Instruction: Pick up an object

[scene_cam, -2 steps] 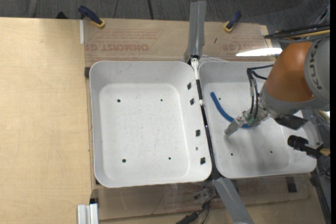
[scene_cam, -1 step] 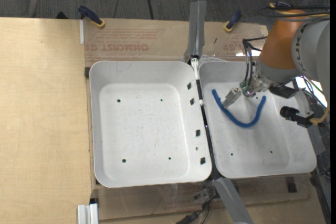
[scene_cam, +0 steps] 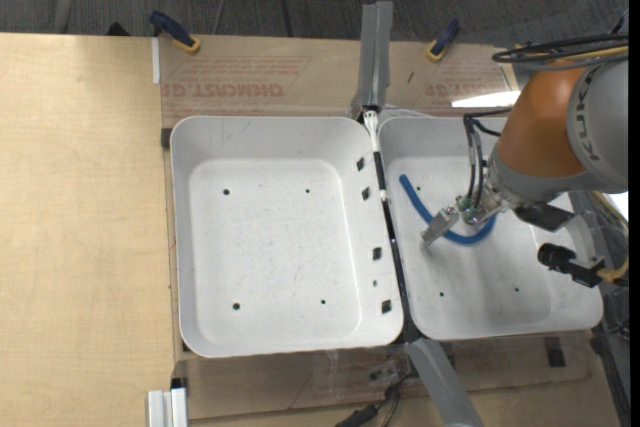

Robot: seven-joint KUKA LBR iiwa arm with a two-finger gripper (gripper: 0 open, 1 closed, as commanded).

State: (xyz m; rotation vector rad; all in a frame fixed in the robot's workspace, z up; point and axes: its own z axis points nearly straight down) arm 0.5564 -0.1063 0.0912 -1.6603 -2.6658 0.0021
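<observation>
A thin blue curved piece (scene_cam: 414, 197) lies in the right bin (scene_cam: 500, 310), near its left wall. It runs from the upper left down and round to the right, and passes under my gripper (scene_cam: 443, 227). The gripper hangs low over the lower bend of the blue piece, at the end of the grey arm with its orange band (scene_cam: 540, 120), which reaches in from the right. The gripper body hides part of the blue piece, and I cannot tell whether the piece is held or just lies beneath it.
The left bin (scene_cam: 190, 215) stands beside the right one, with a ridge and black clips (scene_cam: 380, 215) between them. A grey post (scene_cam: 376, 55) rises behind the bins. Cables (scene_cam: 560, 50) and a black fitting (scene_cam: 560, 260) sit at the right.
</observation>
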